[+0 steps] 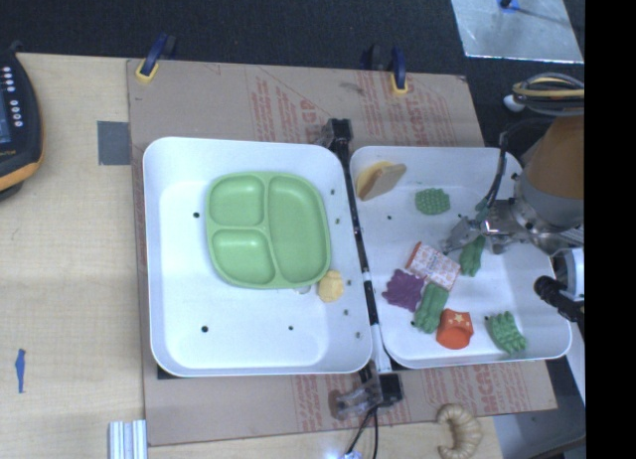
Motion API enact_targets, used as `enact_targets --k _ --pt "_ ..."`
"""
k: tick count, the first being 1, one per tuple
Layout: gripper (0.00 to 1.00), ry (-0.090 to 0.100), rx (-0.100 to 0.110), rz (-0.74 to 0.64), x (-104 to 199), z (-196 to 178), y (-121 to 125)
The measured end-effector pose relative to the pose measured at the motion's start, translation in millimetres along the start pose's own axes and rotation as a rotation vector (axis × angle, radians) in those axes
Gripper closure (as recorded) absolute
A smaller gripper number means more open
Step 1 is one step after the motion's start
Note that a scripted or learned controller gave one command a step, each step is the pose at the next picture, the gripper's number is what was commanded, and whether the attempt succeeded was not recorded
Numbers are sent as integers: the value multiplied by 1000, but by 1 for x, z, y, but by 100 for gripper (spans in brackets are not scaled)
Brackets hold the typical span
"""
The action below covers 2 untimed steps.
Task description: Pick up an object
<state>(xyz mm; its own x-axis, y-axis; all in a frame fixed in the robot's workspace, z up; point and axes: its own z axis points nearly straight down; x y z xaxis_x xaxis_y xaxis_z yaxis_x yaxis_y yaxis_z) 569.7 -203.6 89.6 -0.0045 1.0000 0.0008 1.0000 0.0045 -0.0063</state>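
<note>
Gripper (475, 238): over right bin (397, 353), fingers closed on a green toy (471, 255), low near the floor.
Surface: wooden bench (70, 278), cardboard sheet (288, 99) with red print, unreadable.
Left bin (179, 338): green divided plate (268, 229).
Room: dark carpet (248, 0).

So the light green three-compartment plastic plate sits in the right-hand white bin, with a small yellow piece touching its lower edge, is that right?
Not quite: the camera view shows the light green three-compartment plastic plate in the left-hand white bin, not the right. The small yellow piece does sit against its lower right edge.
</note>
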Motion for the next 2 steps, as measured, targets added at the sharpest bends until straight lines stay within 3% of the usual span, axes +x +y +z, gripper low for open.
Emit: enact_targets --k 1,2 --pt "100 -2 -2 1 -2 -13 0" --pt "100 -2 -6 -2 22 -53 -5"
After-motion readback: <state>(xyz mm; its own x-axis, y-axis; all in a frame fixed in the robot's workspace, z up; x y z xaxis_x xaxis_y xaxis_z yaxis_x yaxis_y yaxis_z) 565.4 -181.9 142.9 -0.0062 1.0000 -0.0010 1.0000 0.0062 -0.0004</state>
